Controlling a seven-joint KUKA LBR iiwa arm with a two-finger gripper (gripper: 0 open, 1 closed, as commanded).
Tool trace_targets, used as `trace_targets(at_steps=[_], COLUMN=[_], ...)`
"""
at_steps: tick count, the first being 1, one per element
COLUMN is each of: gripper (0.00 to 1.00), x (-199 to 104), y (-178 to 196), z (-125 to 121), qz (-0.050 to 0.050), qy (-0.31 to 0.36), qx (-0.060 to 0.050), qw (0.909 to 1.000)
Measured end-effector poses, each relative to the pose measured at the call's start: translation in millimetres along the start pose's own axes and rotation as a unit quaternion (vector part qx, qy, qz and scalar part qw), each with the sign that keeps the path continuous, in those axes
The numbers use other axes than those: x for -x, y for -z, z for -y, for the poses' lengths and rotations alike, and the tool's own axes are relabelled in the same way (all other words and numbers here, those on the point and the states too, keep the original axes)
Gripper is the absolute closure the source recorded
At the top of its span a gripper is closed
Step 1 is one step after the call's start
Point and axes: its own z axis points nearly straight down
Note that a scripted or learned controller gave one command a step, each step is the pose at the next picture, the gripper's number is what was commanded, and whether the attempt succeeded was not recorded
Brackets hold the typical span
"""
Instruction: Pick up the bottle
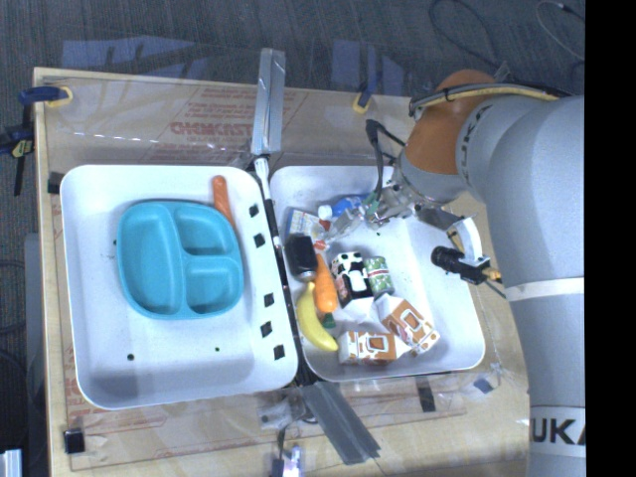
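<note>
A single fixed camera looks down at a slant on the bench [149, 117], far enough back to take in both white bins. The left bin [89, 346] and right bin [447, 338] lie side by side mid-frame, and the arm [527, 197] enters from the right edge.

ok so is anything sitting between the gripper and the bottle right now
Nothing visible does. The gripper is down at the back of the right bin, right beside the bottle. The carton, carrot and banana lie nearer the front, off that line.
</note>
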Motion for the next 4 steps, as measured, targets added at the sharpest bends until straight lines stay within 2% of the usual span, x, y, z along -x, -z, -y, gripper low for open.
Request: trace_targets(at_steps=[1, 2, 3, 4], gripper=[0.00, 0.00, 1.00, 1.00], x=[11.4, -2.7, -5.6, -59.2], y=[-3.4, -1.5, 8.2, 3.7], z=[-6.7, -19.5, -23.6, -42.0], qz=[-0.008, 0.001, -0.001, 0.007], qy=[0.058, -0.023, -0.019, -0.067], qx=[-0.019, -0.004, -0.003, 0.003], qw=[0.9981, 0.9997, 0.9998, 0.9977])
